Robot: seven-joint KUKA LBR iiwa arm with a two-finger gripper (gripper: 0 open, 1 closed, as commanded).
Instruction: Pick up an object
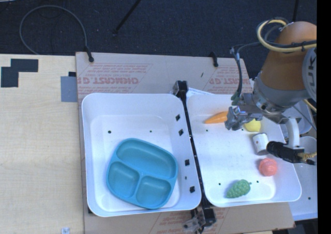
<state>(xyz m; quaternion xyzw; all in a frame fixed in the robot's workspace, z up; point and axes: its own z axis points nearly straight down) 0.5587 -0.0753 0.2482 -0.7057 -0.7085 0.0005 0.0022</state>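
Looking down at my worktop [41, 140] from the overhead cam: it's pale wood grain, with a sheet of cardboard under two shallow white plastic bins. The left bin [95, 109] has a glossy blue divided plate [141, 172] in it, three compartments, rounded corners, sitting tilted toward the near side.

The right bin [289, 191] is where the small stuff is. There's an orange carrot-shaped piece [215, 118], tapered, lying near the far wall. A yellow rounded thing [253, 125] sits just beside the pincer, partly covered by it, so I can't make out its full shape. A small white cylinder-ish piece [259, 142] lies near the right side, a pinkish-red round ball [268, 167] is below that, and a bumpy green bunch [238, 188], looks like toy grapes, is near the front wall.

The arm [289, 67] comes in from the right, grey body with the orange band, cables looped on top, and part of it is cut off at the frame edge. It's bent down over the far part of the right bin. The pincer [234, 119] hangs low between the carrot's thick end and the yellow thing. It's dark and small from up here, so I honestly can't tell its state.
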